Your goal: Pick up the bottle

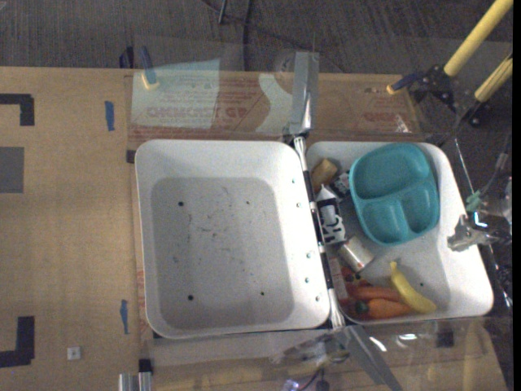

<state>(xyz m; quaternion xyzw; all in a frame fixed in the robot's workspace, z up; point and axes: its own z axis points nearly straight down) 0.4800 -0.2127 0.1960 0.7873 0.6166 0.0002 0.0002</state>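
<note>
I can see the bottle (331, 218) lying on its side in the right bin (470, 287), pushed up against the bin's left wall. It is white with a black label and a dark cap end that points toward the top of the bin. Just below it sits a small silver can (356, 255), tipped over, close to the bottle's lower end. Above the bottle is a little tan block (325, 170), near the top left corner of that bin. To the right of the bottle, a big teal plate (395, 192) with sections leans over and covers much of the upper part of the bin. Down at the bottom of the bin I see a yellow banana (411, 290) and some orange carrots (376, 299) side by side, with the banana resting partly on them. The left bin (163, 161) is next to it, sharing the middle edge. The gripper (470, 228) is at the right rim of the right bin, well apart from the bottle. I cannot tell how it is set from here.
</note>
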